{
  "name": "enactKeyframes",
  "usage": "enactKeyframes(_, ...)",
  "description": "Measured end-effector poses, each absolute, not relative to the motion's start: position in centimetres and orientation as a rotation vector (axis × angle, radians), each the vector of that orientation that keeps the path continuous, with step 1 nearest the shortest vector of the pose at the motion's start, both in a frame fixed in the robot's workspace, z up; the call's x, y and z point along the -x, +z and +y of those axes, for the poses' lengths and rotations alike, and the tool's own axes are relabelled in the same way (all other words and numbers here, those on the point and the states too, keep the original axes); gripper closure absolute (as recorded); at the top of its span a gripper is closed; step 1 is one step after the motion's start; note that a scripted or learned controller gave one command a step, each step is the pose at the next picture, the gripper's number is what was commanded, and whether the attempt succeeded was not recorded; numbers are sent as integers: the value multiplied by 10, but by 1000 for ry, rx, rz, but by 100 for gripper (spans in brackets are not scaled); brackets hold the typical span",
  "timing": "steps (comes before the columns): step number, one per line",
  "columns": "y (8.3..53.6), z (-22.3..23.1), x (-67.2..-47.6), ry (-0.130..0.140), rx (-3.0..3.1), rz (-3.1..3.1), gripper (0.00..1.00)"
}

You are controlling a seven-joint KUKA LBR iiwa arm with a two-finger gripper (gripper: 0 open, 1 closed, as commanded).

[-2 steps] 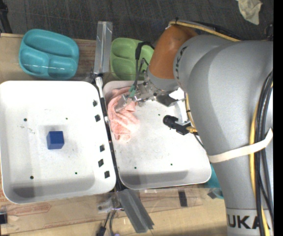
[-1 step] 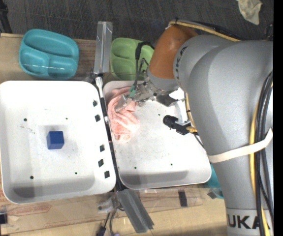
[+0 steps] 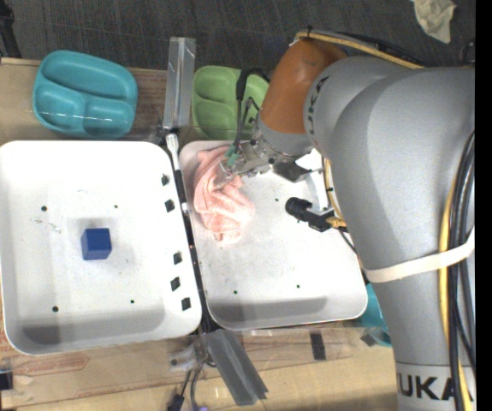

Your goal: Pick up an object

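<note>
1. two shallow white bins side by side on a wooden bench, seen from above at a slant: left bin (image 3: 23,229), right bin (image 3: 297,306).
2. in the right bin, far left corner: a crumpled pink cloth (image 3: 222,202), bunched in soft folds against the bin wall.
3. in the left bin, near the middle: a small blue cube (image 3: 97,243), alone, well apart from the walls.
4. reaching in from the right: grey arm (image 3: 400,169) with orange band, gripper (image 3: 239,163) down at the far end of the cloth, touching or just above it.
5. finger state: cannot tell; hidden among wrist parts and cloth folds.
6. handling judgement for the cloth: light, limp, not fragile, likely to drape and sag once lifted; no slip risk if pinched deep.
7. best hold, as judged: a raised fold near the top of the heap, pinched firmly, not the flat edge by the wall.
8. beyond the bins, far side: a teal tray (image 3: 85,92) and a green tray (image 3: 220,99).
</note>
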State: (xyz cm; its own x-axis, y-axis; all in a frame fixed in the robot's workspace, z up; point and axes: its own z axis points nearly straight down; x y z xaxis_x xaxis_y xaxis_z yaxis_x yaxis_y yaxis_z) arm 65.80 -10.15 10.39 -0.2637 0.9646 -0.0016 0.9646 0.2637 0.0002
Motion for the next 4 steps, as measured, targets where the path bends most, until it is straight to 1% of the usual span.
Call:
enactKeyframes(1,219,-44,-657,1,-1846,2540,100)
enactKeyframes(2,298,-84,-657,1,-1872,2521,100)
enactKeyframes(3,234,-83,-656,-2,-1564,2729,100)
enactKeyframes(4,223,-80,-657,-1,-1333,2848,100)
